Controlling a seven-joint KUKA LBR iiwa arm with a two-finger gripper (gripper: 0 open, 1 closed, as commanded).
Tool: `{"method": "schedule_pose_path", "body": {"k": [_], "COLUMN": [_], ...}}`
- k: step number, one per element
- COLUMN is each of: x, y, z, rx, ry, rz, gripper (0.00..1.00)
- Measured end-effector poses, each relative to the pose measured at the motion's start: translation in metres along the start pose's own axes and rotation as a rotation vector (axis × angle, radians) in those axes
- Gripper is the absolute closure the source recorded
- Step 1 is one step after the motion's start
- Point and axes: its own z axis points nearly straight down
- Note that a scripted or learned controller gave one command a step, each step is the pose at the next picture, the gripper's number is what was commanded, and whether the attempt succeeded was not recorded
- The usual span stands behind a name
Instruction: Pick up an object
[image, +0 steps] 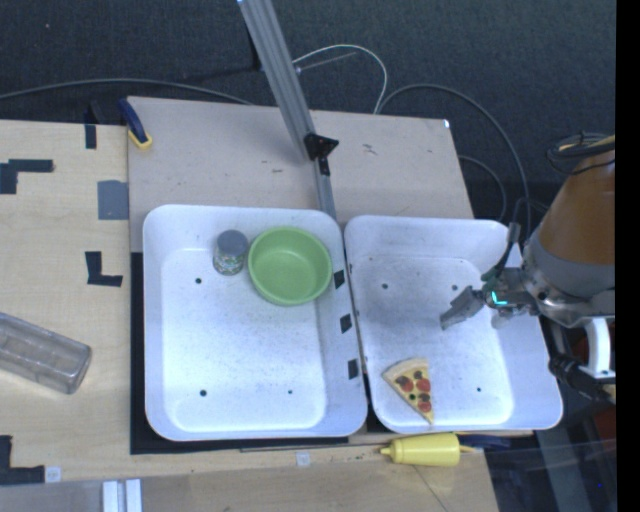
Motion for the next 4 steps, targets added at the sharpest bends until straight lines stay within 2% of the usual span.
{"method": "schedule_pose_path", "body": {"k": [1, 2, 3, 4], "x": [0.003, 0.003, 0.004, -0.001], "y": [-0.01, -0.006, -0.01, -0.012], "z": [0.06, 0.108, 0.101, 0.041], "rx": [0.007, -0.01, 0.001, -0.006], "ry": [0.001, -0.001, 0.001, -0.002], "rz": [0.001, 0.004, 0.0, 0.001], "gripper": [0.0, 0.0, 1.0, 1.0]}}
